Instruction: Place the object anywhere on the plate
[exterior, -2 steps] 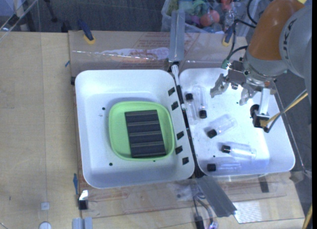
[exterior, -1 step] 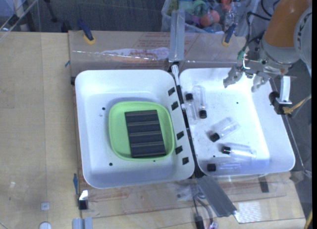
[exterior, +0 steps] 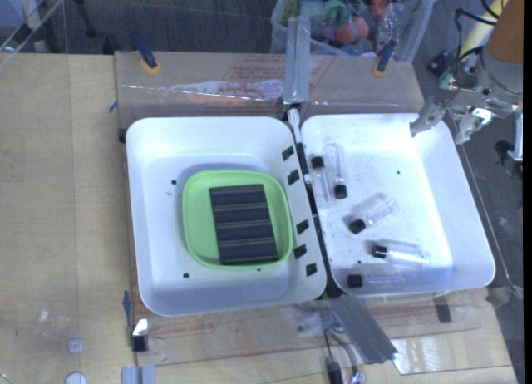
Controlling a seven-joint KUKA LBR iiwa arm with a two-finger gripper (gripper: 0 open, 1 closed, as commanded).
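Observation:
A light green plate [exterior: 194, 216] lies in the left bin [exterior: 150, 158]. A dark grey ridged block [exterior: 243, 224] rests flat on the plate, covering most of its middle. Several clear vials with black caps lie in the right bin [exterior: 432, 174]: a pair [exterior: 331, 166] near the divider, one [exterior: 371, 211] in the middle, one [exterior: 401, 252] lower down and one [exterior: 378, 278] against the front wall. My gripper [exterior: 443, 127] hovers over the right bin's far right corner, open, with nothing between its fingers. It is well away from the plate and the vials.
A raised divider with black clips [exterior: 299, 199] separates the two bins. A clear box of colourful items [exterior: 357, 0] stands behind the bins. Cables and fittings [exterior: 478, 33] hang at the far right beside the arm.

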